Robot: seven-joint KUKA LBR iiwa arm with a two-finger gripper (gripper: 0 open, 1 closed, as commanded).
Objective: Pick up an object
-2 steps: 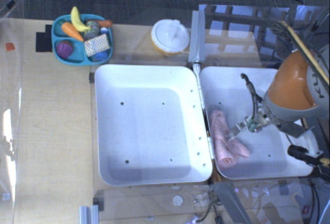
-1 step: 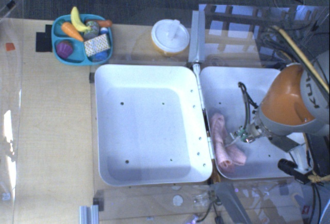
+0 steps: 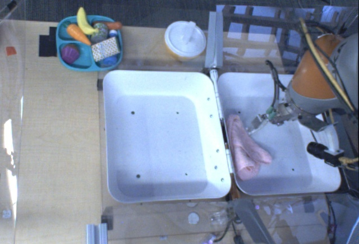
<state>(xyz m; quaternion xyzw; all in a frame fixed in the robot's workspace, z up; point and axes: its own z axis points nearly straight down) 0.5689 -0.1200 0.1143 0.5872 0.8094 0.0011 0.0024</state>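
Pink cloth [image 3: 245, 147], rt bin [image 3: 314, 181] – pick target.
My gripper [image 3: 259, 122] hangs just above its upper end, approx. lined up to grab; finger state: can't tell, nothing held.

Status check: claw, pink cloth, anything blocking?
Claw low in right bin. Pink cloth lying beside it, not held. Nothing blocking.
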